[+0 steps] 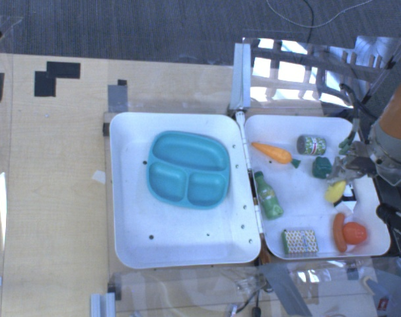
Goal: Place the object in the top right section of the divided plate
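Observation:
The blue divided plate (188,169) lies in the left white bin (131,243), with one wide section at the back and two smaller ones in front. My gripper (344,172) hangs over the right side of the right bin (289,137), just above a yellow piece (335,192) and right beside a dark green piece (321,168). Nothing can be seen held in it. The grey arm with its orange band (393,121) reaches in from the right.
The right bin also holds a carrot (273,152), a green can (311,144), a green bottle (268,197), a speckled block (299,241), a red tomato (354,233) and an orange sausage (338,232). A metal divider (250,177) separates the bins.

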You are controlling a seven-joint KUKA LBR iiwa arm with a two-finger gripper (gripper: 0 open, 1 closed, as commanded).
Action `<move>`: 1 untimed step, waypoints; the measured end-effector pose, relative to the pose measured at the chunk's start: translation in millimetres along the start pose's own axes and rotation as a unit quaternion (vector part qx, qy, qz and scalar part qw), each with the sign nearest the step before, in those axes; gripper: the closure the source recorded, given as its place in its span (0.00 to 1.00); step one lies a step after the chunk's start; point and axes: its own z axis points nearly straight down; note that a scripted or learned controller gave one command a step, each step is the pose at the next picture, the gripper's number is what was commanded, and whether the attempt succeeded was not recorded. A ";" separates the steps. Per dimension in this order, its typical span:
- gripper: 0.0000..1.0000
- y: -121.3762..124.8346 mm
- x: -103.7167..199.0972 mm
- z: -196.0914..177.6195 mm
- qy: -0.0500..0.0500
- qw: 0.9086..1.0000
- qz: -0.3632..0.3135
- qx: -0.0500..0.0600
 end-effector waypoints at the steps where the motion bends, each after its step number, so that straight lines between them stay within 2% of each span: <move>1: 1.00 1.8 0.6 -9.4 -0.001 1.000 -0.004 -0.001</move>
